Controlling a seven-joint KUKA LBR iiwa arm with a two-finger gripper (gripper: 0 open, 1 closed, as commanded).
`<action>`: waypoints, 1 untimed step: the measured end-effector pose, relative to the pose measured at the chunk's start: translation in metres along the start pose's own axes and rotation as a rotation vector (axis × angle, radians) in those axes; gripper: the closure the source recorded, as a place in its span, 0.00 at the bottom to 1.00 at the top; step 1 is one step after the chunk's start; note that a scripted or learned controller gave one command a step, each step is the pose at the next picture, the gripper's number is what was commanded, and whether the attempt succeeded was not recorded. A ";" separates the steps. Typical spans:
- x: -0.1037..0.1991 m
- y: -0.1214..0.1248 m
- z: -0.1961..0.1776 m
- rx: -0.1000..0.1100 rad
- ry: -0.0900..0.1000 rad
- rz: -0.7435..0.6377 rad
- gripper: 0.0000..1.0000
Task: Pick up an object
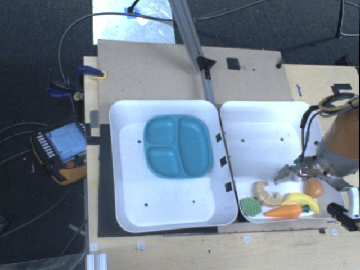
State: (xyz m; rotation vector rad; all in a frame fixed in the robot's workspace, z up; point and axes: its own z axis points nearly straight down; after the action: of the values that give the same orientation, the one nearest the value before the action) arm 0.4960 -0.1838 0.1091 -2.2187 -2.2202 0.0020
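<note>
The right bin [259, 134] holds several toy foods along its near edge: a green round piece [251, 206], a tan curved piece [266, 194], a yellow banana [301, 200], an orange carrot [284, 211] and a small orange ball [314, 188]. My gripper [292, 172] hangs low at the bin's right side, just above and behind the banana and beside the orange ball. The arm's orange band [343, 139] rises behind it and hides part of the bin's right wall. I see nothing lifted off the bin floor.
The left bin [169, 198] carries a blue divided plate [178, 146]. A slanted grey pole [188, 32] crosses the back of the bench. A handheld device [62, 145] and cables lie on the floor at left, and clamps [84, 72] grip the bench's left edge.
</note>
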 end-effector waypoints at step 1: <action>-0.001 0.002 0.022 -0.006 -0.001 0.000 0.00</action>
State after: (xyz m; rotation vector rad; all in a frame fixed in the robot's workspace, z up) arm 0.4979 -0.1845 0.0873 -2.2222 -2.2238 -0.0037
